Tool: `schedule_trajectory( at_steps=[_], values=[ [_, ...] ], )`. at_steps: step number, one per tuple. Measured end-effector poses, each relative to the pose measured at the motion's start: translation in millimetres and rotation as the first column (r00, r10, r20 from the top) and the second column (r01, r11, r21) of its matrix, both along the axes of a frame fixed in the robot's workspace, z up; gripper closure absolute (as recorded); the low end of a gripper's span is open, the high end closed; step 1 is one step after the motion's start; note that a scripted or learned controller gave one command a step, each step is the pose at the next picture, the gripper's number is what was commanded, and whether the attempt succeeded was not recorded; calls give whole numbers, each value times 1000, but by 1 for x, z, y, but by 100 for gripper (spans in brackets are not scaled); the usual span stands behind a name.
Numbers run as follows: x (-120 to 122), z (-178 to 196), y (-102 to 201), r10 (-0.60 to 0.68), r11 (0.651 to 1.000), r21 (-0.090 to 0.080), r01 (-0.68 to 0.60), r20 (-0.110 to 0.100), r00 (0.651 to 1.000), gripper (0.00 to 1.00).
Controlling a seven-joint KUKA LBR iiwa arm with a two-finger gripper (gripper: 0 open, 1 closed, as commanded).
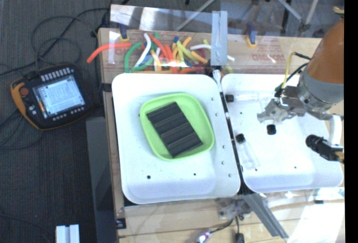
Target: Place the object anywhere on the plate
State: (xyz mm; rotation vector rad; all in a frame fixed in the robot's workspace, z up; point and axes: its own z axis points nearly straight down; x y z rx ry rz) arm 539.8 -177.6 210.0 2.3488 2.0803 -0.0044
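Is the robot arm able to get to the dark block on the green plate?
Probably yes. The dark block lies uncovered on the green plate in the left bin, open from above. The tool is over the right bin, with nothing between.

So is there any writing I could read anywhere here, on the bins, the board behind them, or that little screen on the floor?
No text here can be read for certain.
Red printing on the wooden board behind the bins: too blurred to read.
Screen of the handheld control pendant on the floor: lines of display, too small to read.
Green plate, dark ridged block and white bins: no lettering seen.
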Motion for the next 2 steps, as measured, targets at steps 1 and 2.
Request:
schedule_trajectory(
  at_steps=[1,2],
  values=[
    [-37,-13,58,303,953,6,-303,-1,953,100],
    [8,-27,139,569,822,5,-569,1,822,100]
  ],
)
